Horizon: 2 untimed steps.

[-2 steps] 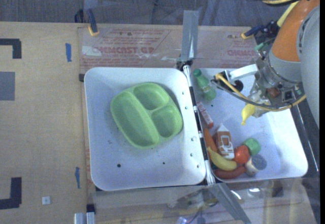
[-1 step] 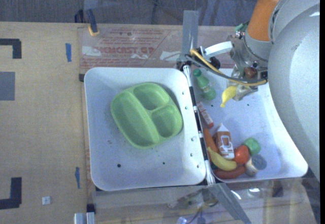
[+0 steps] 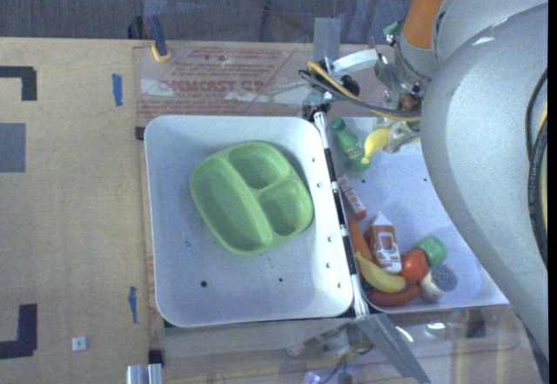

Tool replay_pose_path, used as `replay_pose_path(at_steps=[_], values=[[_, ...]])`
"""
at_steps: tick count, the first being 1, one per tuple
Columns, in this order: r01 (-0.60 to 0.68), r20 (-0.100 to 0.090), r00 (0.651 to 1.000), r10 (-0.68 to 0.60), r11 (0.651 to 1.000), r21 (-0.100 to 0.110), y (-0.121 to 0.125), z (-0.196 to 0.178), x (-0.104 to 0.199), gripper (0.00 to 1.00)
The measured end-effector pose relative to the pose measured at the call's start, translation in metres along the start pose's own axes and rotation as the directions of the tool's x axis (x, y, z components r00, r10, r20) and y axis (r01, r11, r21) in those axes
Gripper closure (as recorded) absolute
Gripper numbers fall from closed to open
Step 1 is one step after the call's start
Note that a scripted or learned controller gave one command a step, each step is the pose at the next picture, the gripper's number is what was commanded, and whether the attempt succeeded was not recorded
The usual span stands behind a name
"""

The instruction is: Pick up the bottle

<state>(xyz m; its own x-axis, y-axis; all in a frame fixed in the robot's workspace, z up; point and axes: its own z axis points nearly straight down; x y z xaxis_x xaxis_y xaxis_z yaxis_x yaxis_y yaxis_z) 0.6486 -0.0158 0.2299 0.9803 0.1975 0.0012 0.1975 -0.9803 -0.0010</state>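
Note:
A small green bottle (image 3: 348, 147) lies in the right bin (image 3: 396, 191), at its far left corner against the wall shared with the left bin. A yellow banana-shaped piece (image 3: 376, 143) lies just to its right. My gripper (image 3: 396, 128) hangs over the far end of the right bin, right of the bottle and close above the yellow piece. The grey arm hides much of it and of the bin's right side.
The left bin (image 3: 174, 269) holds a green divided plate (image 3: 251, 196). At the near end of the right bin are a small carton (image 3: 384, 245), a banana (image 3: 383, 274), a red ball (image 3: 413, 264) and several other toys. A red-and-white packet (image 3: 351, 197) lies by the dividing wall.

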Motion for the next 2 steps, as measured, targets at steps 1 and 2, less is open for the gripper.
replay_pose_path(at_steps=[1, 2], values=[[0.023, 0.007, 1.000, -0.023, 1.000, 0.002, 0.011, 0.046, -0.065, 1.00], [0.001, 0.001, 1.000, -0.001, 1.000, 0.000, -0.052, 0.021, -0.022, 1.00]])
